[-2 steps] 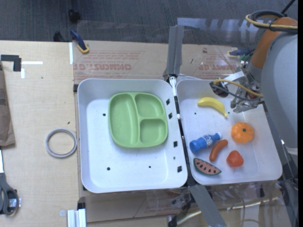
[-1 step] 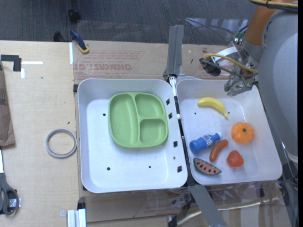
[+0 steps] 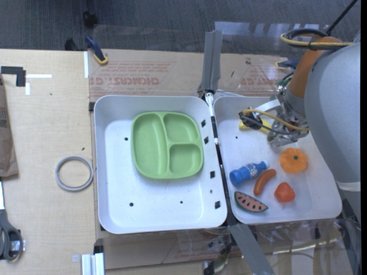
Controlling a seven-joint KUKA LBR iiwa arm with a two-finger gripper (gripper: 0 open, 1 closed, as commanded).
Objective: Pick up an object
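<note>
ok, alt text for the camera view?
The gripper hangs over the right bin, above a toy pumpkin, bottle, sausage, tomato and watermelon slice. A green divided plate lies in the left bin.

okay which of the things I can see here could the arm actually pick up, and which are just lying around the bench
For the job, in the right bin: claw, orange pumpkin, blue bottle, sausage, red pepper, watermelon slice.

Lying about: green divided plate in the left bin, tape ring, blue clamp, scissors.
</note>
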